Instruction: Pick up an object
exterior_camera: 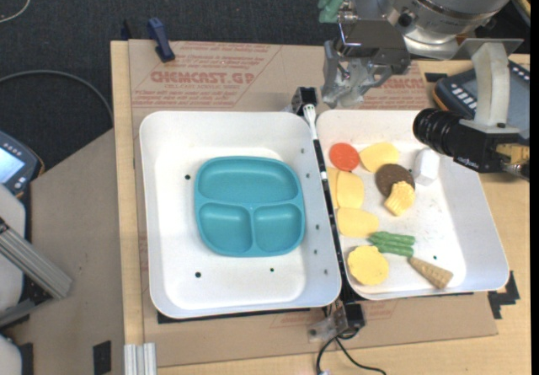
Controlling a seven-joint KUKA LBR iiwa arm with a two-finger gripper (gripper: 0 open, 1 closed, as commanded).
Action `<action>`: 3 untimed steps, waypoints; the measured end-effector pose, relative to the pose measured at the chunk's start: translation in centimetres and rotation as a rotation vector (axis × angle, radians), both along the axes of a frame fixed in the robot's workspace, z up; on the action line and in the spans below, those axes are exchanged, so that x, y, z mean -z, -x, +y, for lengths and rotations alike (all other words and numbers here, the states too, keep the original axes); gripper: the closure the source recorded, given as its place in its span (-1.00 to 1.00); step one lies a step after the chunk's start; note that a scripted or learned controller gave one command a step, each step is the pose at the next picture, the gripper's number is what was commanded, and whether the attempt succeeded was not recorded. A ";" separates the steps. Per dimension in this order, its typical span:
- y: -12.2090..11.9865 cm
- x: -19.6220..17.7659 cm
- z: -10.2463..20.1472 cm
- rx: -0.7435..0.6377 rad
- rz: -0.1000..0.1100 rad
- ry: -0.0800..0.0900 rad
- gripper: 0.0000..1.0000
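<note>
The right bin [472, 238] holds several toy foods: an orange-red disc [344, 156], yellow pieces [349, 190], a brown round piece [390, 175], a corn cob [401, 197], a green pod [392, 242], a yellow round slice [368, 265] and a cone [431, 272]. My gripper [354, 88] hangs above the bench just beyond the bins' far rims, near the divide between them. It is open with nothing between its fingers, well back from the food.
A teal divided plate [249, 203] lies in the left bin [164, 196]. A black cylinder [450, 139] juts over the right bin's far right corner, with a small white block [427, 165] below it. A blue clamp [160, 39] sits on the cardboard at the back left.
</note>
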State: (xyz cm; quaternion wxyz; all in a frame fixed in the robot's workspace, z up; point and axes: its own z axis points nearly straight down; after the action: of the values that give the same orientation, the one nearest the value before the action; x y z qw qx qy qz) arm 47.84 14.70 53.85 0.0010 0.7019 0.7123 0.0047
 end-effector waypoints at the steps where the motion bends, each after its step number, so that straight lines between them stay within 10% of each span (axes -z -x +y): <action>1: 0.1 16.4 1.7 0.014 0.026 0.011 1.00; 2: -4.9 -0.6 3.1 0.013 -0.013 -0.001 1.00; 3: -5.6 8.3 8.0 0.010 0.018 0.008 1.00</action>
State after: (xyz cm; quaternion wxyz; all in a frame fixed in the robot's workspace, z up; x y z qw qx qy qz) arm 53.49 22.75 45.54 -0.0026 0.7053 0.7089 -0.0045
